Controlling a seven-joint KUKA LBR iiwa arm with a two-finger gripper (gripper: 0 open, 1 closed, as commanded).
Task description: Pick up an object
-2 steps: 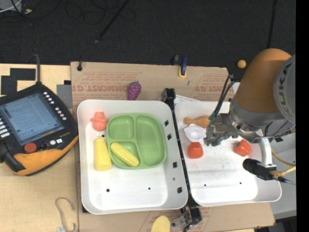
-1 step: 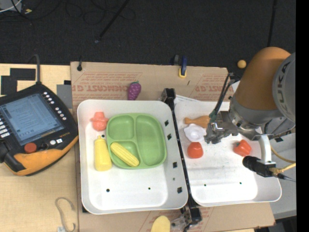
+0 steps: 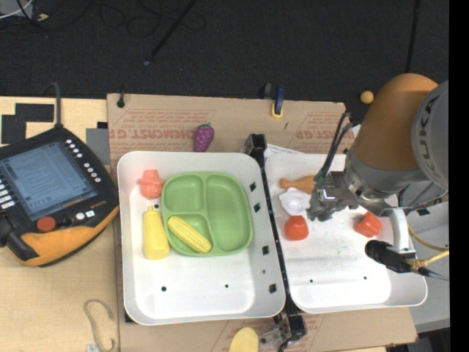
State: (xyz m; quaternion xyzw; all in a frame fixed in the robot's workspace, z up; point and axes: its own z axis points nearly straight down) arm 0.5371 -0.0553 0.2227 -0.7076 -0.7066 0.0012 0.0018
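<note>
My gripper (image 3: 320, 210) hangs low over the right bin (image 3: 344, 277), near its upper middle. Just left of it lie a white object (image 3: 293, 199) and, below that, a red-orange piece (image 3: 296, 228). A tan drumstick-like item (image 3: 299, 183) lies above them. Another red-orange piece (image 3: 368, 224) sits to the gripper's right. In the left bin (image 3: 190, 292) a green divided plate (image 3: 209, 211) holds a yellow corn cob (image 3: 190, 234). Beside the plate stand a yellow bottle (image 3: 154, 233) and a pink toy (image 3: 150, 184).
A teach pendant (image 3: 47, 189) lies on the bench at left. A purple grape toy (image 3: 204, 137) sits on the cardboard behind the bins. A yellow object (image 3: 244, 339) lies at the front edge. A black cable connector (image 3: 388, 255) hangs over the right bin's right side.
</note>
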